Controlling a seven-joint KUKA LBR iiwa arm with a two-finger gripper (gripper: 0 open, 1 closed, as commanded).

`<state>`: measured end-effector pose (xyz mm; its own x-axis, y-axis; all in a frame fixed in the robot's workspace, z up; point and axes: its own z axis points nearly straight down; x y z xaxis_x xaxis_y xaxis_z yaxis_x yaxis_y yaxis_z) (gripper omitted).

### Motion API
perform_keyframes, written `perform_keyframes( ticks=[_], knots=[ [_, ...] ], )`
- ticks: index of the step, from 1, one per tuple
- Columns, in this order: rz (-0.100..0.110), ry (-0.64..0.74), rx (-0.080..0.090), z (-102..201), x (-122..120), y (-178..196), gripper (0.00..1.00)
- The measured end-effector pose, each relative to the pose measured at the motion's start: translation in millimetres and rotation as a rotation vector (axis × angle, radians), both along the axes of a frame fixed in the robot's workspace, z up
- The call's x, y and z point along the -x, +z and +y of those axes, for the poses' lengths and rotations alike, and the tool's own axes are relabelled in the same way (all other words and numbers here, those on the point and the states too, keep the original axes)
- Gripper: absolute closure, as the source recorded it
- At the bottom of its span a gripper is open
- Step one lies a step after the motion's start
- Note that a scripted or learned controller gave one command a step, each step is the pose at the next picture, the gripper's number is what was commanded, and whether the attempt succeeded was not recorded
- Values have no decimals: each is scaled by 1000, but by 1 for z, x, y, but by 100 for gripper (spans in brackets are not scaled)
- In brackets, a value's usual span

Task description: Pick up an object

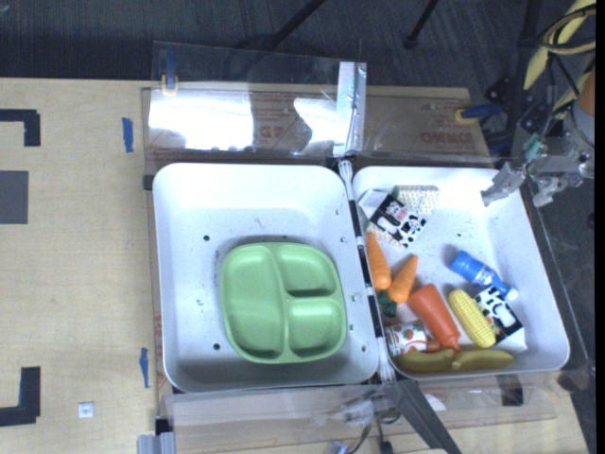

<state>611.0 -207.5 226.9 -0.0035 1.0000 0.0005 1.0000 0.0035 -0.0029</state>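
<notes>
Because the toys crowd the right bin's (539, 253) near edge, with the corn cob (471, 316) touching the orange carrot (437, 314) and the black-and-white piece (498, 310), your pick risks pinching two at once. Your gripper (529, 176) sits at that bin's far right corner; I cannot tell its opening or any hold. You get more room around the blue bottle (473, 270), with bare floor beyond it.

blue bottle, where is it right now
The blue bottle lies in the right bin, toward its right side, just above the corn cob and right of the carrots.
</notes>
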Motion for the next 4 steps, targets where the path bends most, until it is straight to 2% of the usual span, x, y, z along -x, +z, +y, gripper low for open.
perform_keyframes(
  ticks=[1,2,3,4],
  knots=[
    [-2,59,1,50,3,28,0],
    [-1,106,0,54,33,-112,0],
    [-6,119,1,19,78,-141,0],
    [-10,118,3,18,77,-131,100]
  ],
)
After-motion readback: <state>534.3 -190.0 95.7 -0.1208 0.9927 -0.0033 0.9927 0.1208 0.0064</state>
